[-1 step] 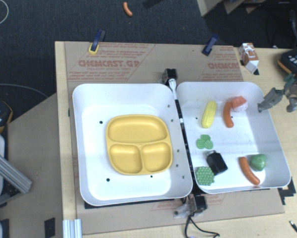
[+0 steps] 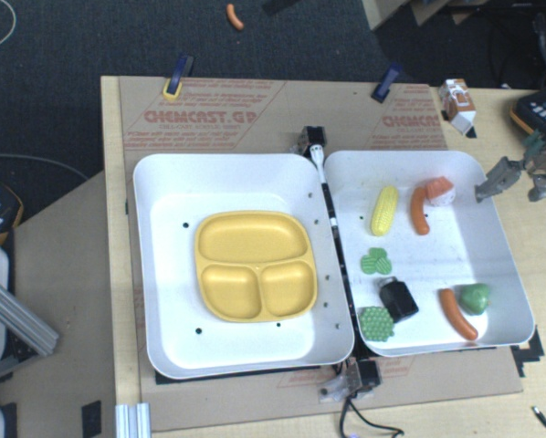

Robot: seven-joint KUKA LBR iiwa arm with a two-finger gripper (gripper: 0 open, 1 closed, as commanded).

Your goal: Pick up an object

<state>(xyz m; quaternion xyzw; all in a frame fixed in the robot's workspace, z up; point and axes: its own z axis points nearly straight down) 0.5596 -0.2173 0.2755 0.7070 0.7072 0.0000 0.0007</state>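
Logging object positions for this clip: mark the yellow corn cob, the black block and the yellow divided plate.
Yellow corn cob [image 2: 383, 210], camera view, mid-cob.
Black block [image 2: 398, 300], camera view, top face.
Yellow divided plate [image 2: 254, 265], camera view, centre ridge.

Colours across the two white bins

The left bin [image 2: 154, 245] was white and held a mustard-yellow sectioned tray [image 2: 255, 265]; the right bin [image 2: 492, 254] was white too, with a yellow corn cob [image 2: 383, 210], an orange sausage [image 2: 420, 212], a green broccoli piece [image 2: 375, 262], a black block [image 2: 398, 299], a dotted green piece [image 2: 375, 322] and an orange carrot [image 2: 457, 313] beside a green leafy lump [image 2: 475, 297], at the frame's lower right.
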